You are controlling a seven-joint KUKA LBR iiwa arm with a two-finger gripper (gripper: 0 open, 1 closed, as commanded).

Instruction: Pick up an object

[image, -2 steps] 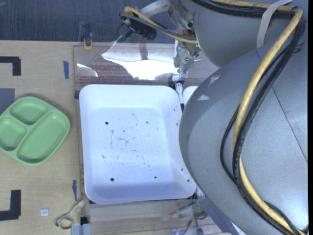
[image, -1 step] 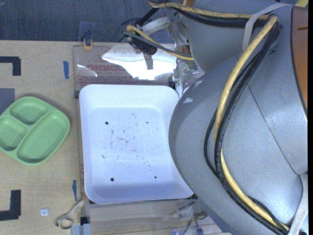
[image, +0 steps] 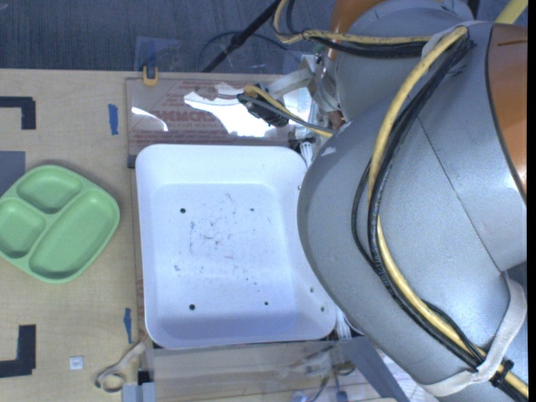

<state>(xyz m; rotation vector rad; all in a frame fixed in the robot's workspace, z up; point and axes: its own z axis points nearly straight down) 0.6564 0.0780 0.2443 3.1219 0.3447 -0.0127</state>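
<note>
Wooden bench (image: 67,99) with scuffed white bin (image: 218,241), green divided plate (image: 57,222), grey arm (image: 419,208); end effector state indiscernible.

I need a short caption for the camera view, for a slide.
Grey arm looms over a white bin; green divided plate beside it.

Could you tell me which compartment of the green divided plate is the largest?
The long compartment on the green plate, on its bin-facing side; the other two are smaller.

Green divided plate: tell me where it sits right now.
The green divided plate lies at the camera view's left edge on the wooden bench, just left of the white bin and apart from it.
</note>
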